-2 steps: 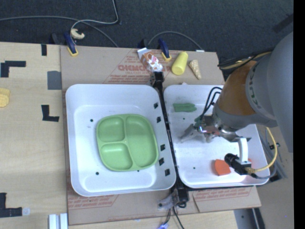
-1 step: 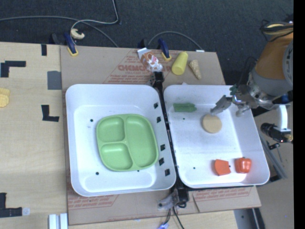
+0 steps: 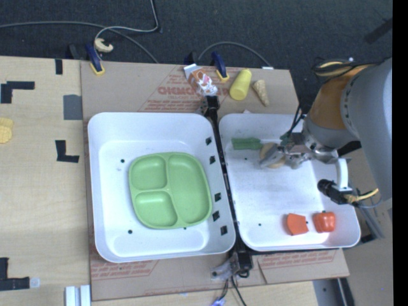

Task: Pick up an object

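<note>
A desk (image 3: 38,190) seen from above carries two shallow white bins side by side on a sheet of brown cardboard (image 3: 172,94). The right bin (image 3: 274,231) serves here as the landmark.

A grey robot arm (image 3: 363,113) with an orange band reaches in from the right edge, over the right bin's upper right corner. Its jaws (image 3: 273,157) sit low in the upper half of that bin, pointing left. A small tan object (image 3: 275,160) shows at the tips of the jaws, but whether it is pinched between them or only lies under them cannot be told, and how wide the jaws stand cannot be told either.

Just to the left of the jaws and slightly higher, a flat green block (image 3: 246,143) lies near the right bin's upper left corner, close to the jaws but apart from them. In the bin's lower right corner sit two small items well apart from the jaws: an orange block (image 3: 296,224) and, just beside it to the right, a red-orange piece with a green top, like a toy pepper (image 3: 326,221).

To the left of the right bin, the left bin (image 3: 108,145) holds a green divided plate (image 3: 170,189) with three sections.

Above the right bin, on the cardboard, lie a yellow bottle-shaped toy (image 3: 240,85), a tan cone (image 3: 261,92) beside it, and a small red and white packet (image 3: 199,76). Blue clamps (image 3: 95,60) grip the cardboard's far edge, and black cables (image 3: 127,27) trail across the dark floor beyond.
</note>
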Controlling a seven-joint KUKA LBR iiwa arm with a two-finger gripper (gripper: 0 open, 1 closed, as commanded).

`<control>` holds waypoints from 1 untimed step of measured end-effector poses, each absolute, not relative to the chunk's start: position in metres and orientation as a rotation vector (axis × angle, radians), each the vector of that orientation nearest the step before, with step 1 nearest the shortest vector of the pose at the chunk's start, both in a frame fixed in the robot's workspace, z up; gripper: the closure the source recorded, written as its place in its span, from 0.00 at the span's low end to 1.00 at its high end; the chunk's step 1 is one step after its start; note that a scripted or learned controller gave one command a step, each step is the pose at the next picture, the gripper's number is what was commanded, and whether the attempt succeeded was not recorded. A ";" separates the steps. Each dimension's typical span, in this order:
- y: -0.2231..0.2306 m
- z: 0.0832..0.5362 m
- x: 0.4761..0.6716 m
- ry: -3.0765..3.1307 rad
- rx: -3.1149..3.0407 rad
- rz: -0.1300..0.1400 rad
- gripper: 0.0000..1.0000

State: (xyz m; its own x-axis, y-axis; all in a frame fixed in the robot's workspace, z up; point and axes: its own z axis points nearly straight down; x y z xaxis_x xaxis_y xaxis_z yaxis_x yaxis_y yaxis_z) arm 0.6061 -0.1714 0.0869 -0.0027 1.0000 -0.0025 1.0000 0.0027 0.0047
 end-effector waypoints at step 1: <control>-0.116 0.086 0.649 2.223 2.217 0.003 0.00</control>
State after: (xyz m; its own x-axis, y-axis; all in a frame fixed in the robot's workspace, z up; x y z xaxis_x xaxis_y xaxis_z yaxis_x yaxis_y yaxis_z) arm 0.6493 -0.1160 0.0857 -0.0026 1.0000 -0.0002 1.0000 0.0026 0.0032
